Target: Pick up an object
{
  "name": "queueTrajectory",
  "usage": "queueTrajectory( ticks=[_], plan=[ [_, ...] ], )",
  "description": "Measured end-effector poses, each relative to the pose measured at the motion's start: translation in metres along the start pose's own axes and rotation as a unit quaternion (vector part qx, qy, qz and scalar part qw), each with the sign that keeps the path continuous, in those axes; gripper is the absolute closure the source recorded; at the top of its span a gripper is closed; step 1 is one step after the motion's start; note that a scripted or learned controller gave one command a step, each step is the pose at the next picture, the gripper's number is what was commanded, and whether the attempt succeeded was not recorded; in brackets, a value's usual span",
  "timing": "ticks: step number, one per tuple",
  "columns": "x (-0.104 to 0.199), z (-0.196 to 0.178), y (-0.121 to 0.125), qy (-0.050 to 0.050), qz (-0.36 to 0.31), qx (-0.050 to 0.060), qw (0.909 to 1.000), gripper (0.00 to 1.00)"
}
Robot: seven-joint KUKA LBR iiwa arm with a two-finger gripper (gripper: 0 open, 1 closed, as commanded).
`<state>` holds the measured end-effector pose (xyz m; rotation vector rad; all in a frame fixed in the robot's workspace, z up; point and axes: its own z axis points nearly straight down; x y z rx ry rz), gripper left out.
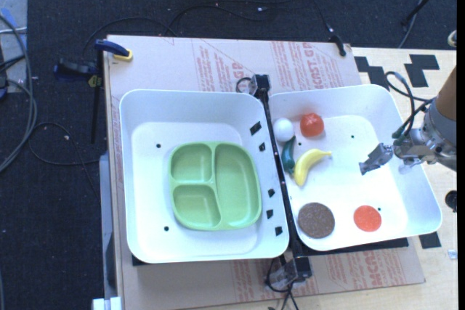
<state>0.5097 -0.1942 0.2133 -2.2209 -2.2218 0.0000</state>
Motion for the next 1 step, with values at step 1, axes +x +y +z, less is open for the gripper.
queueTrajectory(
  ticks=[1],
  plan=[
    [-0.0097, -0.0223, -0.0138, 0.000, -0.026, 0.000, 0.9996, 0.00]
  ],
)
